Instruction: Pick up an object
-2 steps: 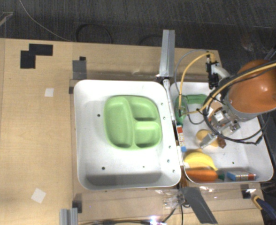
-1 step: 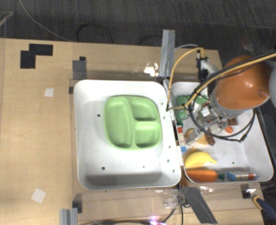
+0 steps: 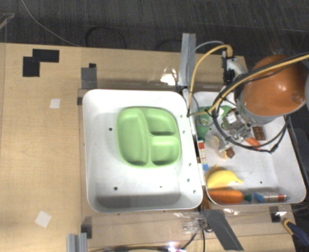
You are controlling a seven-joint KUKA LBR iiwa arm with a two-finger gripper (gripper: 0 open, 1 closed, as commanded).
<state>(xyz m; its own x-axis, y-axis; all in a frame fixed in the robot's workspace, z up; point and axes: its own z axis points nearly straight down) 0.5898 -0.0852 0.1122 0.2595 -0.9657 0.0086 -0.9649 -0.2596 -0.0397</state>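
Orange carrot (image 3: 226, 196) btm edge R bin (image 3: 294, 164), beside yellow banana (image 3: 221, 179).

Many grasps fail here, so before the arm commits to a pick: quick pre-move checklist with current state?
1. Hand is over the right white bin, low among the items: ok.
2. Finger state: cannot tell, cables and wrist housing hide it.
3. Object held between the fingers: cannot tell.
4. Pick targets present in the right bin: ok; yellow banana-shaped toy, orange carrot-shaped toy, small green round item.
5. Carrot-shaped toy away from the bin wall: not ok, it lies along the near rim.
6. Green divided plastic plate sits in the left white bin, apart from the arm: ok.
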